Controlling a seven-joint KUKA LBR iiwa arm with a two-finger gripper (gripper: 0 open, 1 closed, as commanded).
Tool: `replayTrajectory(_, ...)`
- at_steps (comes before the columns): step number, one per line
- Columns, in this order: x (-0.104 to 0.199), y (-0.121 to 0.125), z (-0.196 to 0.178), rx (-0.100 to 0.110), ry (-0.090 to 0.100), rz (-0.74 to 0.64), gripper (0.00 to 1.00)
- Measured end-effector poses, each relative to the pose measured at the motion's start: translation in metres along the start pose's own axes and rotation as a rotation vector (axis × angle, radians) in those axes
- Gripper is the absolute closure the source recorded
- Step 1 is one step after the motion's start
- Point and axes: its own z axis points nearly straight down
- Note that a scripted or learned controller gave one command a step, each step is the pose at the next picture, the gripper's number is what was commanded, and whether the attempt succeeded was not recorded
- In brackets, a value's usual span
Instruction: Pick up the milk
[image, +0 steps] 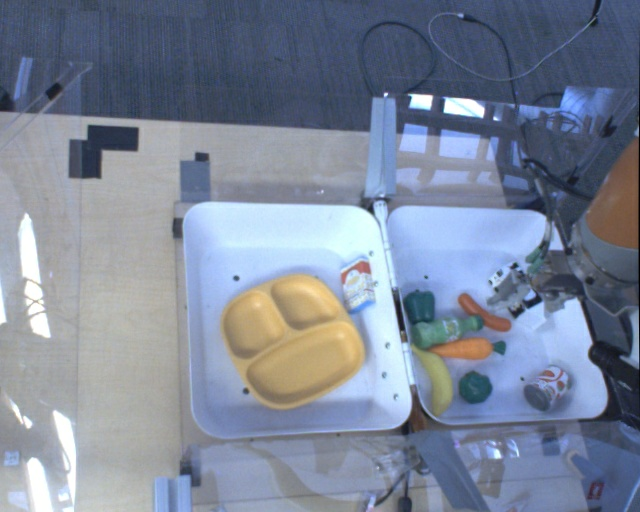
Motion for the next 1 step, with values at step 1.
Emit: replayTrajectory(1, -0.0532, 0.0399, 0.0020, -0.003, -0.002, 0.114, 0.00)
